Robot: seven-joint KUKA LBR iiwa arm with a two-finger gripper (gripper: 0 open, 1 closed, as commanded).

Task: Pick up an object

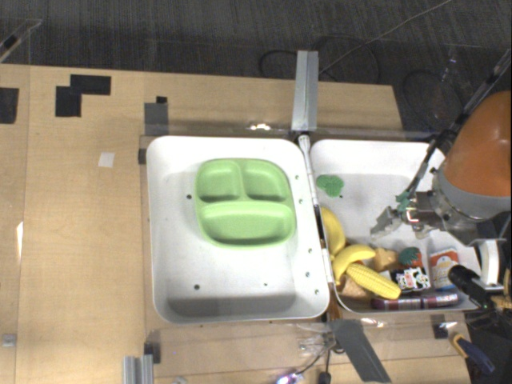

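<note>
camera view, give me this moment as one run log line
arm: over right bin | gripper: above bin floor, nothing seen between fingers | pile: banana, corn cob at near edge | left bin: green tray

Matt green plastic tray (243,201)

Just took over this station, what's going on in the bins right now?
The arm's gripper hangs over the right bin, above bare floor, holding nothing visible. A banana, corn cob and small packages sit piled at that bin's near edge. The left bin holds a green divided tray. Nothing is picked up yet.
</note>
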